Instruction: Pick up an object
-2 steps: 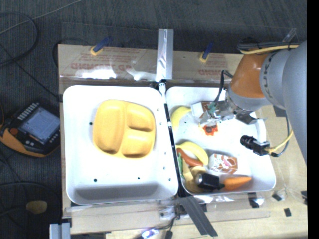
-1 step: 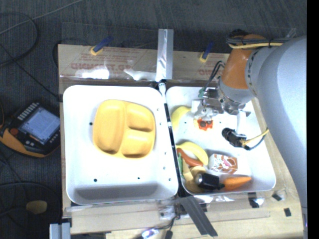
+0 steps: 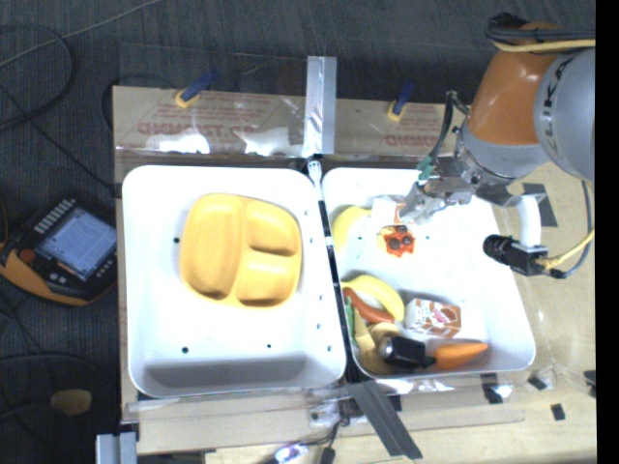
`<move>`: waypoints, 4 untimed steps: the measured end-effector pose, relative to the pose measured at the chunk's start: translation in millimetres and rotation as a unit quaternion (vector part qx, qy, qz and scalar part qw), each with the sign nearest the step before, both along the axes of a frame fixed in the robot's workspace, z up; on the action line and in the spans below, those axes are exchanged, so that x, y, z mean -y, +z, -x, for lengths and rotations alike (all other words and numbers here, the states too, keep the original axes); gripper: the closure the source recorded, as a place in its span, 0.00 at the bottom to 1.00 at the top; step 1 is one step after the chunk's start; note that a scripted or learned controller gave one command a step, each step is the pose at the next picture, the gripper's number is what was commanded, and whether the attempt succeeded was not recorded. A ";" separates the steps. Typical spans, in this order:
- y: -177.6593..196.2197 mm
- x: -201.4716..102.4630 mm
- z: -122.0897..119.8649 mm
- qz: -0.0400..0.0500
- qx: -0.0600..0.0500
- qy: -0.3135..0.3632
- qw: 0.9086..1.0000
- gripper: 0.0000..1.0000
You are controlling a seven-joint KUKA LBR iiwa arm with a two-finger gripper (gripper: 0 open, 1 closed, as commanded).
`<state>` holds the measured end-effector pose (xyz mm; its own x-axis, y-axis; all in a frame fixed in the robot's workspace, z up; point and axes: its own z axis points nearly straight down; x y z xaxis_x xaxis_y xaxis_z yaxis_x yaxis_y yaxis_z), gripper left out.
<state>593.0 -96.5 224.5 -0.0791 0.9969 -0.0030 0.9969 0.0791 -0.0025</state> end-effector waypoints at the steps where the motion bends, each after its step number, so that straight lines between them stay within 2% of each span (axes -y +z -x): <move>1: 0.0 0.0 0.1 0.000 0.000 0.000 1.000 0.00; 2: -131.9 7.2 5.5 -0.001 0.000 -0.062 0.998 0.00; 3: -136.1 7.5 -42.8 -0.001 0.002 -0.062 0.998 0.00; 4: -134.4 0.5 -23.6 -0.002 0.001 -0.100 0.995 0.00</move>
<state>616.6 -96.9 90.1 0.1202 0.9928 0.0001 0.9928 -0.1202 -0.0005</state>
